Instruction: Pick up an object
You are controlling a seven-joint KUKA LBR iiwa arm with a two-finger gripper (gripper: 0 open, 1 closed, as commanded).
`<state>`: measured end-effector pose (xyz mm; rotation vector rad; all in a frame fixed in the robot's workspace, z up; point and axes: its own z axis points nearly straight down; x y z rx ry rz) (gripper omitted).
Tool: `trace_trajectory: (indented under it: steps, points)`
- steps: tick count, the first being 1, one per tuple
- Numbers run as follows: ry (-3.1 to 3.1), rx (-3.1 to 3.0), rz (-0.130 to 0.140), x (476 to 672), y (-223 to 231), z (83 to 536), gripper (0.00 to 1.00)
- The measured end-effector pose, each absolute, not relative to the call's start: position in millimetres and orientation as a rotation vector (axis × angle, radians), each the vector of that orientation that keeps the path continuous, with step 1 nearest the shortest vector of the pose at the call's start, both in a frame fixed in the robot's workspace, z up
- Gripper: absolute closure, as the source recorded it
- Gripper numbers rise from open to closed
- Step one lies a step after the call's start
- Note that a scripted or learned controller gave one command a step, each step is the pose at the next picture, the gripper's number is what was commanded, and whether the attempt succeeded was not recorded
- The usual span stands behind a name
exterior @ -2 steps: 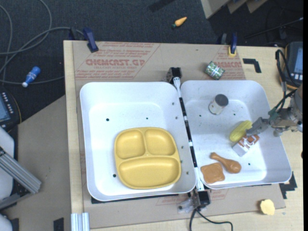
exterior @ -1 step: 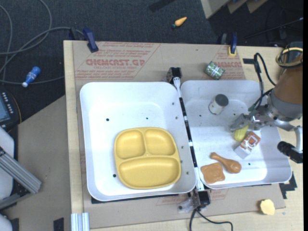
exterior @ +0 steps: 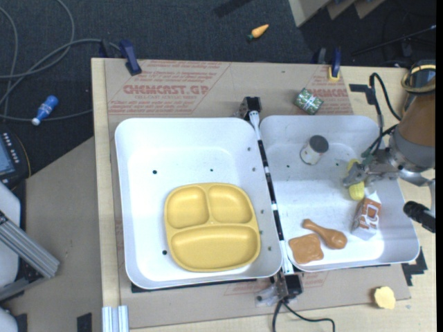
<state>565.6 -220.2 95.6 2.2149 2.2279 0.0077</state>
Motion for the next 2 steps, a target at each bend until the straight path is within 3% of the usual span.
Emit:
trace_trajectory:
  steps: [1, 2]
  points:
    - [2.229, 2.217, 0.002, 545.5, -141, 85, 1.0]
    - [2.227, 2.207, 0.012, 571.2, -73, 191, 1.0]
